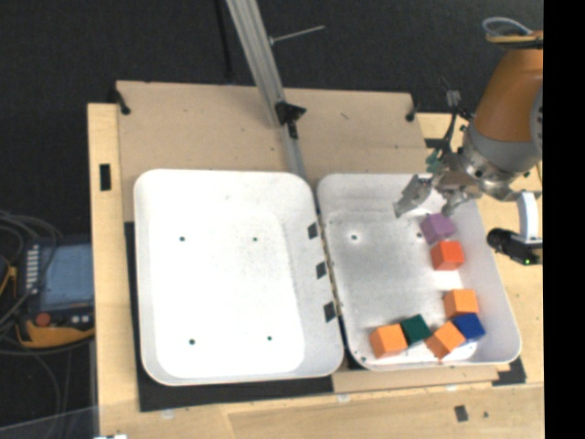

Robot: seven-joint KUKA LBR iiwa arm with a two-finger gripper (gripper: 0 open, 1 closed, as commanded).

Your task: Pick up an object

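gripper (422, 193) hanging over the right bin (366, 273) just above the purple block (436, 226), fingers too blurry, can't tell if clenched, arm (512, 99) cut off at right

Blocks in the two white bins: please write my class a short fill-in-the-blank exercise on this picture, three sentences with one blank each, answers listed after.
1. All the blocks lie in the ____ bin as the camera sees it.
2. The block nearest the gripper is ____ in colour.
3. Along the near edge, the green block has an ____ block on each side.

Missing words: right; purple; orange
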